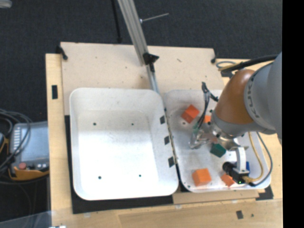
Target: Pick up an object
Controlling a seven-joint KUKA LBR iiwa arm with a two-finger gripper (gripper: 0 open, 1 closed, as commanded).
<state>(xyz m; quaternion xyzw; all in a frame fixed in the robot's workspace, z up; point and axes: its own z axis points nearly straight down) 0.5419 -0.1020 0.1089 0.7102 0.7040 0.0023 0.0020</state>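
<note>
Several small blocks lie in the right bin (183,179): an orange block (191,113) near the far left part, a second orange block (201,176) toward the near edge, a smaller orange piece (227,179) beside it to the right, and a green block (218,150) close under the arm's wrist. The gripper (199,139) hangs low over the middle of that bin, between the two larger orange blocks and just beside the green one; whether it is spread or closed cannot be told from this slanted look, and nothing is seen held in it. The left bin (80,127) sits alongside. Judging by their look, the blocks are light, stiff and not fragile, with flat faces that should take a pinch across two opposite sides without crushing. Their smooth sides may slip if caught by a corner, so a square, centred hold seems best. The green block is nearest and partly hidden by the arm (242,103).
</note>
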